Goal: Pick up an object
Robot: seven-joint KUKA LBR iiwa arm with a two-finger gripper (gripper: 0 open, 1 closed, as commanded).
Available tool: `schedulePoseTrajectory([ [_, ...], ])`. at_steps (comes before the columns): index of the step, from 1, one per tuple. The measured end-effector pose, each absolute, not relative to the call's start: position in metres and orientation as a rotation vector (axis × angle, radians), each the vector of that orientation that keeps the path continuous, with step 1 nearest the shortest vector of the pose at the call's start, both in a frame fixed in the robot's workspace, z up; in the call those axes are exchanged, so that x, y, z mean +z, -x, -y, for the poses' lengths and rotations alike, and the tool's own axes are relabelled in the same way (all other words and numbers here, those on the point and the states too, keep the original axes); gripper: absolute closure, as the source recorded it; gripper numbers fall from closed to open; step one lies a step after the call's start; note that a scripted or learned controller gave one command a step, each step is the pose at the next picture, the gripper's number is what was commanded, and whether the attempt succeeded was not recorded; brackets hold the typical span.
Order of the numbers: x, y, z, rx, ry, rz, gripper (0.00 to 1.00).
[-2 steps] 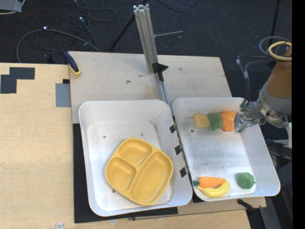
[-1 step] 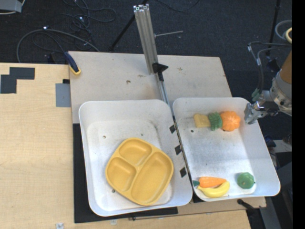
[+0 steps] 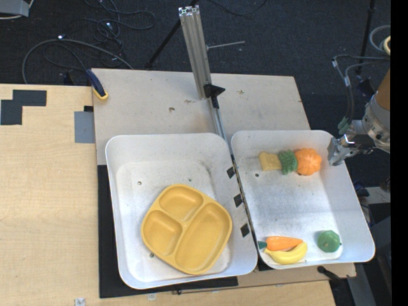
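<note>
The right bin [image 3: 357, 196] holds several toy foods. Near its far edge an orange fruit [image 3: 308, 161] lies beside a green piece [image 3: 288, 161] and a pale yellow piece [image 3: 269, 161]. At the near edge a carrot [image 3: 283, 242] rests on a banana [image 3: 288, 254], with a green fruit [image 3: 328, 240] to their right. My gripper [image 3: 338, 150] hangs at the bin's far right rim, just right of the orange fruit, and nothing shows between its fingers.
The left bin [image 3: 121, 171] bears a yellow divided plate [image 3: 186, 228]. A metal post [image 3: 196, 50] rises behind the bins. Black clips [image 3: 237, 199] sit along the seam between the bins. Cables lie on the dark floor beyond.
</note>
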State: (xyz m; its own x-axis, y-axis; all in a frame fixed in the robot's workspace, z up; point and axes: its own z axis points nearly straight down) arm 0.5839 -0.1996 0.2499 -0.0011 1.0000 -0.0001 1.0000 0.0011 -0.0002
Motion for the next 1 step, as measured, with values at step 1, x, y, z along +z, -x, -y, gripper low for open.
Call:
schedulePoseTrajectory([
  [1, 0.2352, -0.5744, 0.1454, 0.002, 2.212, 2.223, 1.0],
])
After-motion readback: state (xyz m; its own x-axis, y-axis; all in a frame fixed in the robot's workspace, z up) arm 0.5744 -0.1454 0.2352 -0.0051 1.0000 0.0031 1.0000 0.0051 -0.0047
